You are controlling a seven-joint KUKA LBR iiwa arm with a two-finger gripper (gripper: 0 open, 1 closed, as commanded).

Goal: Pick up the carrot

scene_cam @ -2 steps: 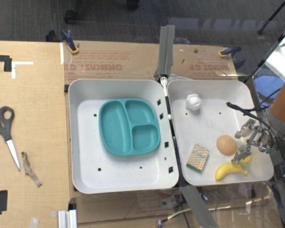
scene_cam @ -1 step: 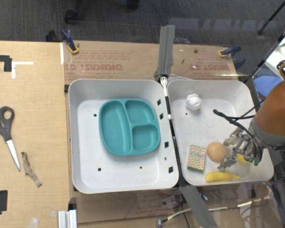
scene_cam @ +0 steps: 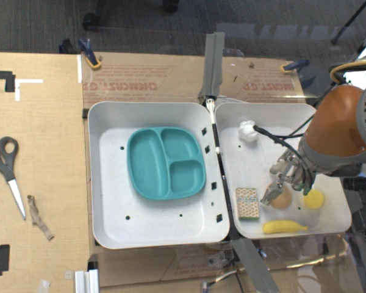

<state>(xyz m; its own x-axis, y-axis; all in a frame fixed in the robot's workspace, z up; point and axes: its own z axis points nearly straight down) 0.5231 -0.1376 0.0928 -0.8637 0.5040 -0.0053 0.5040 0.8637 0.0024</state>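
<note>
In the right bin (scene_cam: 329, 221) my gripper (scene_cam: 277, 191) hangs low over the front middle, pointing down and to the left. Right under its tip lies a small tan-orange rounded thing (scene_cam: 282, 201), partly covered by the gripper. It could be the carrot, but I cannot tell. The gripper's tip touches or nearly touches its upper left side. Nothing is visibly lifted off the bin floor.
Around that spot lie a yellow lemon (scene_cam: 314, 199), a yellow banana (scene_cam: 284, 227) by the front wall, a patterned tan block (scene_cam: 247, 202) and a white lump (scene_cam: 248, 130) at the back. The left bin (scene_cam: 104, 176) holds a teal divided plate (scene_cam: 167, 162). Scissors (scene_cam: 9, 170) lie on the bench.
</note>
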